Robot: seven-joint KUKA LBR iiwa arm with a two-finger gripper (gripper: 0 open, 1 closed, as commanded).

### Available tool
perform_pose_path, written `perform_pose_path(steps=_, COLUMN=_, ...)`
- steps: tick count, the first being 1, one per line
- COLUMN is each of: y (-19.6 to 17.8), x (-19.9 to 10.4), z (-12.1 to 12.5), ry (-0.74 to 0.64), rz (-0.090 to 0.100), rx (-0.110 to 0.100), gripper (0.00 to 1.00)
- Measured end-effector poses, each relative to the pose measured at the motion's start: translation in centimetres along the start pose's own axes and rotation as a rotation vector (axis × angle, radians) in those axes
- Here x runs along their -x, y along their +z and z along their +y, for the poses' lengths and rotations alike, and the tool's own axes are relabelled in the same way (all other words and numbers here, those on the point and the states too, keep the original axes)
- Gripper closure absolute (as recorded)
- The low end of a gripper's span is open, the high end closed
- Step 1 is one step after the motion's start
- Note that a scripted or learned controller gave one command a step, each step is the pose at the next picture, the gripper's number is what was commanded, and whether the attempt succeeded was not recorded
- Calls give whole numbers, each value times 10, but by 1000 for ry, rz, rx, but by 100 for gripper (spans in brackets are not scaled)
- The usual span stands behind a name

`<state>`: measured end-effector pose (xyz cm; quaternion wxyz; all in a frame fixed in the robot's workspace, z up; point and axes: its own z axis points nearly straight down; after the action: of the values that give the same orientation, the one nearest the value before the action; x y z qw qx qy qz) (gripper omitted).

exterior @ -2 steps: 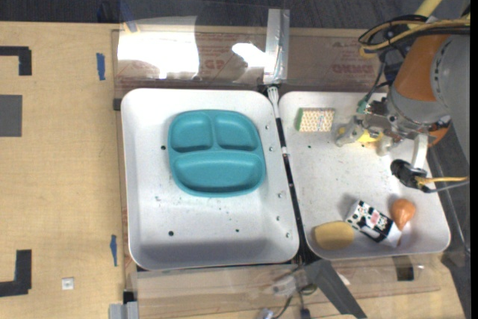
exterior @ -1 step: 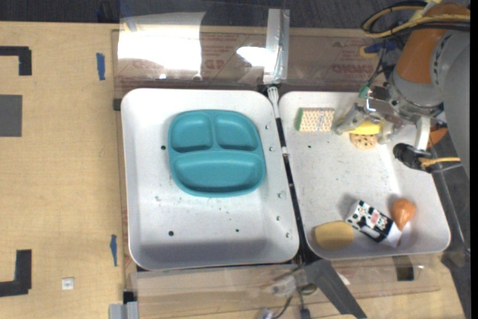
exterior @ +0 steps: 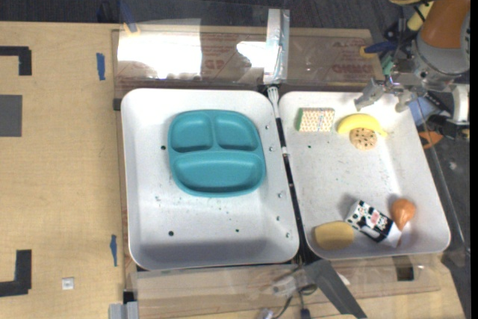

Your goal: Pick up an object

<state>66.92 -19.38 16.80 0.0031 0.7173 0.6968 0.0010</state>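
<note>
The yellow lemon-like object [exterior: 357, 123], with a round tan biscuit-like disc [exterior: 364, 138] resting against its lower edge, lies in the upper part of the right bin [exterior: 429, 183] and is the nearest thing to me, so I judge it the likeliest pick.

From the one camera above the desk [exterior: 52, 183], my gripper [exterior: 388, 91] hangs over the bin's upper right corner, just above its far rim. The lemon lies down and to the left of it, near but not touching. Its long axis runs roughly left to right across the view, so I would expect to close across the short way, from the far side to the near side. My gripper holds nothing; whether it is spread or closed I cannot tell from this slant.

Just left of the lemon sits a small speckled sponge-like rectangle with a green edge [exterior: 316, 119]. Well apart, along the near wall, are a tan rounded lump [exterior: 334, 234], a black-and-white patterned box [exterior: 371, 220] and an orange object [exterior: 403, 211], the box touching or nearly touching both. The left bin [exterior: 142, 183] carries a teal divided plate [exterior: 216, 152].

The box's pattern is too small to read. Faint reddish printing shows on the cardboard beyond the bins [exterior: 231, 56], but I cannot make it out.
</note>
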Motion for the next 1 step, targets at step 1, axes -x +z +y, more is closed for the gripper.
perform_pose_path(steps=1, y=36, x=-9, z=-2, ry=-308, rz=6, rx=-9, gripper=0)
